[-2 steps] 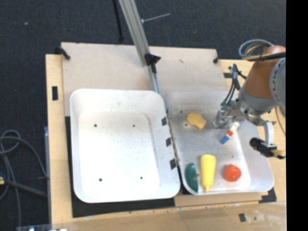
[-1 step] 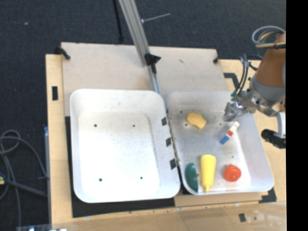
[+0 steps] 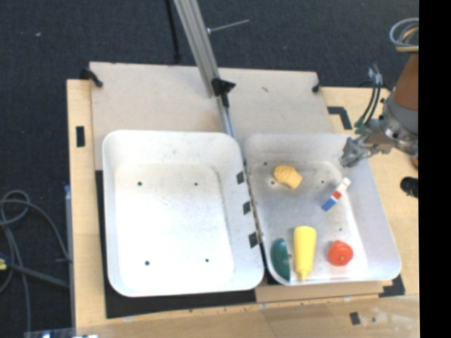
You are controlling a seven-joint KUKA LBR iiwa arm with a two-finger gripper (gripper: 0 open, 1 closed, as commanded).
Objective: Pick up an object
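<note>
Yellow and orange pieces lie scattered in the right-hand bin (image 3: 366, 220), which sits at the lower right of the frame. A pale yellow lump (image 3: 287, 177) rests near the bin's upper middle. To its right, well apart, lies a small stick-shaped item (image 3: 336, 194) with a blue lower end, a white middle and a red tip, tilted on a slant. Along the bin's lower edge three things sit in a row: a dark green object (image 3: 281, 258) at the left, a yellow bottle (image 3: 304, 251) just beside it with its narrow end pointing down the frame, and a round orange-red ball (image 3: 340, 253) a little to the right, apart from the bottle.

At the upper right corner of this bin hangs the pincer (image 3: 351, 152), a grey metal piece over the bin's rim, with nothing visible between its tips; whether it is open or closed I cannot tell. Behind it, the arm (image 3: 402, 111) runs off the right edge of the frame, grey with an orange-brown section above.

Left of centre lies the second white bin (image 3: 113, 203), touching the first along their shared side. Both rest on a pale wooden worktop (image 3: 81, 189). A slanted metal rail (image 3: 197, 37) crosses the upper middle of the frame.
</note>
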